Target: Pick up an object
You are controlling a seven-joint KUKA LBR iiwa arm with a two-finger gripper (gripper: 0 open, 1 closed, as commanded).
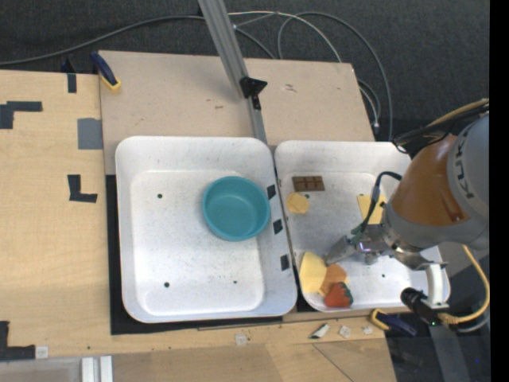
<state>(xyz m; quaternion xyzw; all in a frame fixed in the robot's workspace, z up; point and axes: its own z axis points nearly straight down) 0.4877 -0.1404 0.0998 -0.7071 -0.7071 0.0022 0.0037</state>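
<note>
Pale yellow wedge [312, 270], soft-edged, beside strawberry [339, 295]

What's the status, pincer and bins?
Pincer low in right bin, fingers unclear, nothing seen held. Yellow piece, red piece just below. Teal bowl in left bin.

The grey arm [445, 205], with its orange band, reaches in from the right and bends downward. Its gripper [343, 251] points left and slightly down at the end of the wrist. The fingertips blur together here, so their spacing cannot be judged.
</note>
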